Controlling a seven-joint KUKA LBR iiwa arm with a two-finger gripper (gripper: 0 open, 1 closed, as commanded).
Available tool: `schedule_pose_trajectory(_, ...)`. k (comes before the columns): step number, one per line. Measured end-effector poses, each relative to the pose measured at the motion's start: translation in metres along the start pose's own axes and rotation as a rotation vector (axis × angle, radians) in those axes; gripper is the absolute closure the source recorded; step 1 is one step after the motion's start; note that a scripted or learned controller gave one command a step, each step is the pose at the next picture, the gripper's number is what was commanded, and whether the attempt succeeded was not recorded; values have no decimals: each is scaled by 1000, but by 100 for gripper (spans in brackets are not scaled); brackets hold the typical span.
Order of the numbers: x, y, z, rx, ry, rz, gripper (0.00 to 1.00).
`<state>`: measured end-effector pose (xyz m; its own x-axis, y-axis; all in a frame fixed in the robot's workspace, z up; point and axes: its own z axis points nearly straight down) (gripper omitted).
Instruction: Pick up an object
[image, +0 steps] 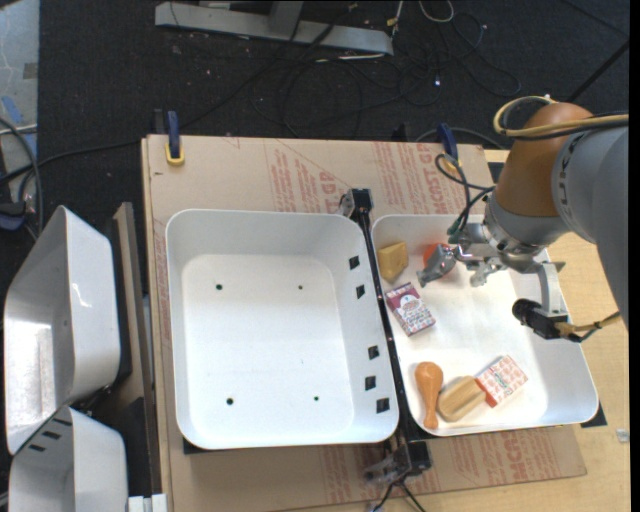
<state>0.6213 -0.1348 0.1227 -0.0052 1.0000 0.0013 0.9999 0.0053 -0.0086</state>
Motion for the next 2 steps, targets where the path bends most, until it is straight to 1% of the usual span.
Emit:
schedule_pose_trajectory(1, 0, -60, 27, -14, -1, 11, 0)
schedule_pose_trajectory(2, -45, -2, 23, -9, -2, 3, 0)
